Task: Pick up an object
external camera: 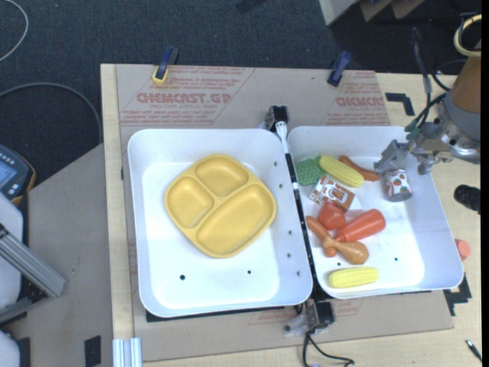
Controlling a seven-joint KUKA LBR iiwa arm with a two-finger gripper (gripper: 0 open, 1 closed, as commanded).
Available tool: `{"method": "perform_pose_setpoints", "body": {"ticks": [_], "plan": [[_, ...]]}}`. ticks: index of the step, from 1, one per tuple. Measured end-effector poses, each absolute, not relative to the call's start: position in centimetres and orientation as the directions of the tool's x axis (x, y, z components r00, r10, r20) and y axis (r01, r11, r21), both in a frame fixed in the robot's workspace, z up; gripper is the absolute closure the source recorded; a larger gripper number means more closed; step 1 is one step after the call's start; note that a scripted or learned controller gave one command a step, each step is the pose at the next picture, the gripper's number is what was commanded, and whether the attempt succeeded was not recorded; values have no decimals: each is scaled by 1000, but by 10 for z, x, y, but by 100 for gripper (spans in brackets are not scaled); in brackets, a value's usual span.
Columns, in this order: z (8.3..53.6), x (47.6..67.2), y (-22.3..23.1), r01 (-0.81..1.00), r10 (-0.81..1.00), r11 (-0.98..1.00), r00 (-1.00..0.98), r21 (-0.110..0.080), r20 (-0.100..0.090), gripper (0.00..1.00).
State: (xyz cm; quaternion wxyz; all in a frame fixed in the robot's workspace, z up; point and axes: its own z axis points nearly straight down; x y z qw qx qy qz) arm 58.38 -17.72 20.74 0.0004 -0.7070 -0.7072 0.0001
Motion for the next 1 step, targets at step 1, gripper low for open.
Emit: {"method": "perform_pose_setpoints", "body": {"ticks": [1], "plan": [[135, 504, -155, 1000, 1000, -2, 2, -14, 6, 0]]}}
